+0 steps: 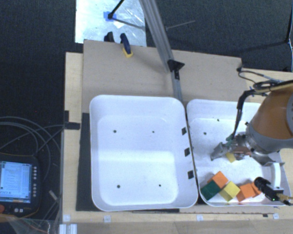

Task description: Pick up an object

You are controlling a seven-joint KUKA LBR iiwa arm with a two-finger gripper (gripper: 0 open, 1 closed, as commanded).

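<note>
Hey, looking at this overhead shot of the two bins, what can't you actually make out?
- Hand: too blurred in the camera view to tell open from shut, or whether the small yellowish bit there is held.
- Right bin: its right side is covered by the arm.
- Blocks: clustered touching, so hidden faces and exact count are uncertain.

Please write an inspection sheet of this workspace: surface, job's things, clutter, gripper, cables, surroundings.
Surface: bench bearing left bin and right bin.
Job's things: blocks clustered at the right bin's near edge, orange, green, yellow.
Clutter: nothing seen in the bins.
Gripper: gripper low in the right bin, beyond the blocks; a small yellowish thing at its tip, hold unclear.
Cables: black cables on the floor at left.
Surroundings: pendant at lower left; dark floor.
</note>
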